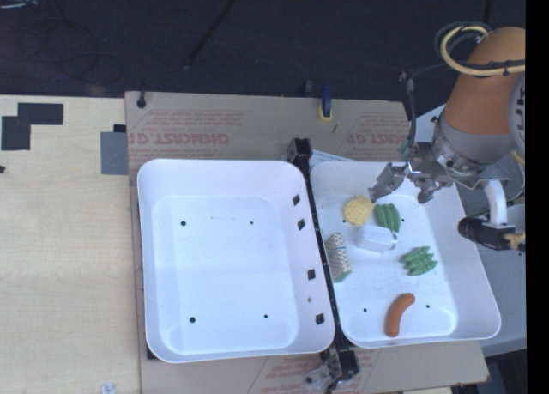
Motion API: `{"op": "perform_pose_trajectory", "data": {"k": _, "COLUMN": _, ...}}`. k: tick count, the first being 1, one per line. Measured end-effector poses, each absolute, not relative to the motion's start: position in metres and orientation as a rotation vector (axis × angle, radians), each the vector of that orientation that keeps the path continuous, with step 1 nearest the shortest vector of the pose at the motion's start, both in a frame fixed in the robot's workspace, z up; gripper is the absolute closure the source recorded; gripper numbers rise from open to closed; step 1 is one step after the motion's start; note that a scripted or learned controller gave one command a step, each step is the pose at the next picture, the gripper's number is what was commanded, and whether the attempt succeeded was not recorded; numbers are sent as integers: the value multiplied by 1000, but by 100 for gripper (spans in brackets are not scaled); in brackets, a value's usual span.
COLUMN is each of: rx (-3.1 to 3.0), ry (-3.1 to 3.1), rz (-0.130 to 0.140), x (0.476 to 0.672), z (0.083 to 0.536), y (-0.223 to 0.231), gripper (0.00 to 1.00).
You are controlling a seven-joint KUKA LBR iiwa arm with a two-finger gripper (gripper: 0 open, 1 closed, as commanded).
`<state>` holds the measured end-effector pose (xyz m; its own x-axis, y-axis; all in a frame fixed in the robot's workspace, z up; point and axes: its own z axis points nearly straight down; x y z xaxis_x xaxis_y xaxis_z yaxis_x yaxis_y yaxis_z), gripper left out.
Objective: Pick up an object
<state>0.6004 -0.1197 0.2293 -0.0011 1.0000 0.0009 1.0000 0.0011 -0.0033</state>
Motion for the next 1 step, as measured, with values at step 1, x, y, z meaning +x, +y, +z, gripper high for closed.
{"op": "perform_pose_trajectory", "data": {"k": 1, "rx": -2215, "ry": -2204, "rz": 16, "x": 495, "z": 136, "y": -141, "gripper": 0}}
